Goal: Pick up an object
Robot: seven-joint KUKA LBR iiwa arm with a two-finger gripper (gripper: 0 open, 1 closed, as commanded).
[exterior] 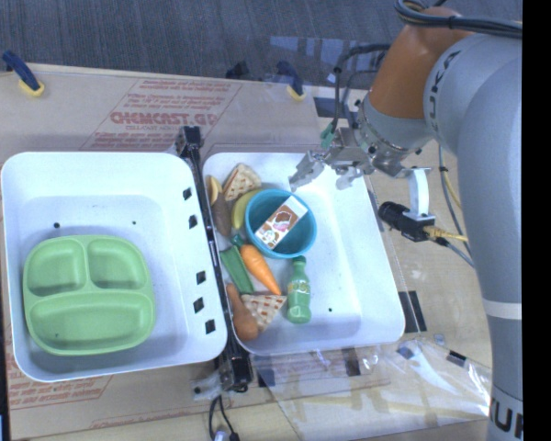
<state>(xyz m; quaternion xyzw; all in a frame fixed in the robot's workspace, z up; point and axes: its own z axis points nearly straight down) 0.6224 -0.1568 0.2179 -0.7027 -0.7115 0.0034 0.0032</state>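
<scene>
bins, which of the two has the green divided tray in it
The left bin holds the green divided tray. The right bin holds mixed toy food instead: a blue bowl, a carrot and a green bottle.

Bulky grey arm (482, 145), orange wrist band (415, 72), black cables (436, 12).

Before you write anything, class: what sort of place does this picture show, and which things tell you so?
Probably a robotics lab test bench: a grey-and-orange robot arm reaches over two shallow white plastic bins, one holding toy food such as an orange plastic carrot, with blue clamps pinning the cardboard-covered bench.
</scene>
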